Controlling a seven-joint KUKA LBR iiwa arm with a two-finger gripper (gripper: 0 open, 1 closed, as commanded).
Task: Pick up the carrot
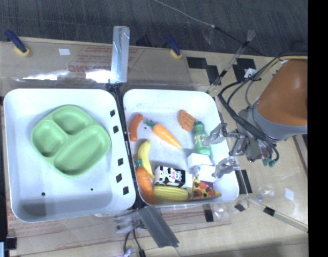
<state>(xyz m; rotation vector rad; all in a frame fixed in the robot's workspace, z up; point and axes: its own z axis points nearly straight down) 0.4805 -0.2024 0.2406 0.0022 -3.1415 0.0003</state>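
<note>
While my arm is reaching in from the right, my pincer [220, 151] is hanging over the right edge of the right bin [169, 96], fingers spread wide with nothing between them. One fingertip is sitting near the green bottle [200, 136], the other near the white box [202, 166].

Carrot [164, 134] is lying on the bin floor, well left of my pincer, slanted, green top pointing up-left. Beside it: an orange sausage-shaped piece [134, 126] at the bin's left wall, an orange ridged slice [187, 120] to the upper right.

Below: banana [144, 157], corn cob [170, 193], a black-and-white carton [169, 175], a pizza slice [205, 189], all crowding together along the near wall.

Left bin [24, 197] is holding a green divided plate [71, 139]. Both bins are resting on the worktop [292, 234].
</note>
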